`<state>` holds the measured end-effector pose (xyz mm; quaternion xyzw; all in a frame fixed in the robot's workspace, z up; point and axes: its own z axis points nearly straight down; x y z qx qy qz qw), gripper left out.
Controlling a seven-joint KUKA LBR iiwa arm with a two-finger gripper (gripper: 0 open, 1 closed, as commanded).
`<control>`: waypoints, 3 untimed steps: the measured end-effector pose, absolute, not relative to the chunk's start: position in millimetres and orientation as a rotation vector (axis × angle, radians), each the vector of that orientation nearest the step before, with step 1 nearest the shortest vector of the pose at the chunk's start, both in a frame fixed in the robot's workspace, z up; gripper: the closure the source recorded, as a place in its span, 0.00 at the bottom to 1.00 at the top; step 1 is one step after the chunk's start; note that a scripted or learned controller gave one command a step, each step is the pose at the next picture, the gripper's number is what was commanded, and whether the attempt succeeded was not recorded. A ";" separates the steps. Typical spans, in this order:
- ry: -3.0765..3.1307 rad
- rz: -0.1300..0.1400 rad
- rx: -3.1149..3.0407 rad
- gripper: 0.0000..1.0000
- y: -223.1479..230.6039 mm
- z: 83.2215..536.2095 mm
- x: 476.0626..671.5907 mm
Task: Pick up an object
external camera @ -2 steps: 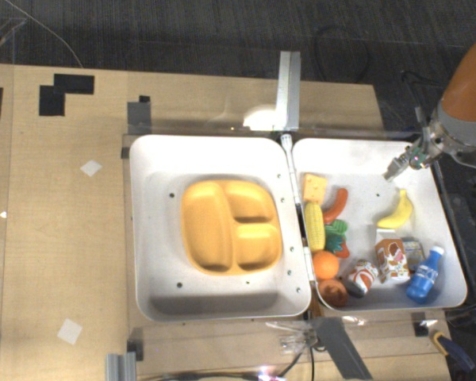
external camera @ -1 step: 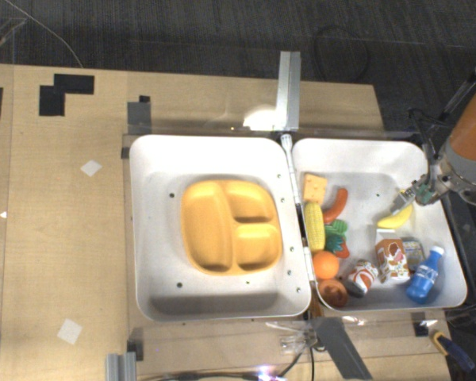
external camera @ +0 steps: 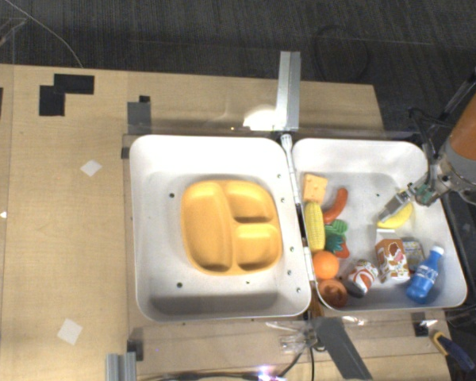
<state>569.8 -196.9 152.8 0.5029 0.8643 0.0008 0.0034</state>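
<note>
Two white bins sit side by side. One claw (external camera: 402, 205) hangs over the banana (external camera: 396, 218); I cannot tell its grip.

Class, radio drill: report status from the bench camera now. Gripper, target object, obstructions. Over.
Gripper low in right bin, at the yellow banana piece; grasp unconfirmed. Carton and blue bottle crowd close below. Yellow tray sits in left bin.

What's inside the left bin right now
The left bin holds one thing: a yellow tray with compartments, lying near its middle. The bin floor beneath the tray is covered, so anything under it cannot be seen.
</note>
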 end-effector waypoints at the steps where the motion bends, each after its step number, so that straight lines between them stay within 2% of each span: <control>1: 2.195 0.005 2.241 0.00 -196.5 90.4 556.2; 2: 2.200 0.010 2.229 1.00 -196.1 102.8 558.6; 3: 2.186 0.008 2.243 1.00 -189.5 182.7 512.2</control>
